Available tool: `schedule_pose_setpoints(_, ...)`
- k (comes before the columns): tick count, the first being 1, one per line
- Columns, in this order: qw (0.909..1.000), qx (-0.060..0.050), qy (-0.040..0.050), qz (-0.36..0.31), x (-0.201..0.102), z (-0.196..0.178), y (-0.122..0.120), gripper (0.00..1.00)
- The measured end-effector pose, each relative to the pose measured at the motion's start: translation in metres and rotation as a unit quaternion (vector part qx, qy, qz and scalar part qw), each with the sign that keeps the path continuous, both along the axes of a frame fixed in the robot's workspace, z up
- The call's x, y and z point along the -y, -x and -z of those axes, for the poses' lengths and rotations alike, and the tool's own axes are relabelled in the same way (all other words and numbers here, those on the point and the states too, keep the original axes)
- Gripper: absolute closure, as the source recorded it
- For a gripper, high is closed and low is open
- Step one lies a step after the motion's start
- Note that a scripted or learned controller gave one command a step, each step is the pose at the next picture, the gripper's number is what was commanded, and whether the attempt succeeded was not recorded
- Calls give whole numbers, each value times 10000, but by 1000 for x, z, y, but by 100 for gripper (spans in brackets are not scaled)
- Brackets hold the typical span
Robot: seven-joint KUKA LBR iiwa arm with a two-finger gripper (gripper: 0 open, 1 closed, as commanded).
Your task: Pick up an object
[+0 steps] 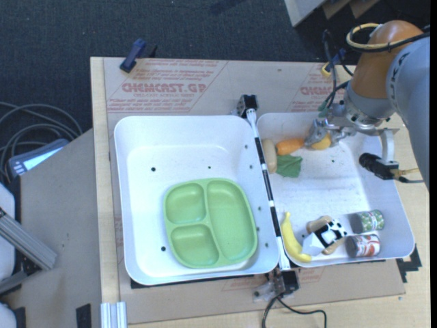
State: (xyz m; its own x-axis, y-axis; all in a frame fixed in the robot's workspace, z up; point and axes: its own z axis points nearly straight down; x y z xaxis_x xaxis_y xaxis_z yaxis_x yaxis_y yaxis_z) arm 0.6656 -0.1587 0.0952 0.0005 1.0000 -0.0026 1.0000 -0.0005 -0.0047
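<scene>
A robotics lab, by the look of it. Two white bins sit on a printed board over dark carpet. Loose cables coil at nine o'clock, aluminium framing at eight.

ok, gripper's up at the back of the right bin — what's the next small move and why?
Probably a short descent onto the yellow object directly under the gripper, then close. The gripper sits low over the right bin's far end, beside the carrot and its green leaf, but I can't tell that anything is between its fingers yet. The banana and cans lie far off at the near end.
</scene>
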Motion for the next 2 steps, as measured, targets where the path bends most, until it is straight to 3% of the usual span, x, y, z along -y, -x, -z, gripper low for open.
schedule_pose_setpoints(1,10000,74,43,15,-54,-11,-3,100)
schedule_pose_setpoints(2,10000,29,-18,-9,-106,-91,75,100)
